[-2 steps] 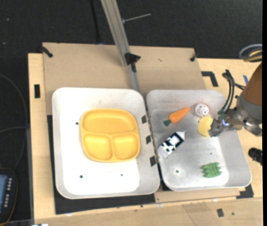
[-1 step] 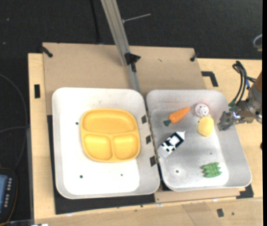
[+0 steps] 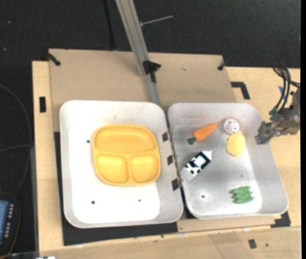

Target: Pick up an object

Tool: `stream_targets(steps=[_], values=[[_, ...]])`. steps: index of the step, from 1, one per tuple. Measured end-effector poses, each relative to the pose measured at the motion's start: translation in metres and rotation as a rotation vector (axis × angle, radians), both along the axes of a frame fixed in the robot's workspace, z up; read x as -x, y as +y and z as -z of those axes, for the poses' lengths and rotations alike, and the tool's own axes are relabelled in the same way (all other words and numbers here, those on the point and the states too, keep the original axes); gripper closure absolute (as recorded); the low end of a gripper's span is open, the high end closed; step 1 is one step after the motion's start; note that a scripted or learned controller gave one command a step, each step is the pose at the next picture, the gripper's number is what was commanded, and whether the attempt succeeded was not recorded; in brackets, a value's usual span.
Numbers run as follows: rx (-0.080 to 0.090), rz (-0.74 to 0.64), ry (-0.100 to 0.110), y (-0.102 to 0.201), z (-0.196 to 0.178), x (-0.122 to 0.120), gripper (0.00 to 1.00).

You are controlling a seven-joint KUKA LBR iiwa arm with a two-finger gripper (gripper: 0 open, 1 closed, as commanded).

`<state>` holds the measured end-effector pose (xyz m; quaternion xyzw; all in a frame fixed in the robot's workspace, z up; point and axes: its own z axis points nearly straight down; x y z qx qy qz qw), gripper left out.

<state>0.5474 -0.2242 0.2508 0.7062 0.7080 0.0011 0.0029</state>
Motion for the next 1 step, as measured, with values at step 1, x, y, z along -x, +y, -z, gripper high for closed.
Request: stream_targets(steps=[1], values=[[-0.002, -0.003, 0.003, 0.0439, 0.0041, -0.0038, 1.00]])
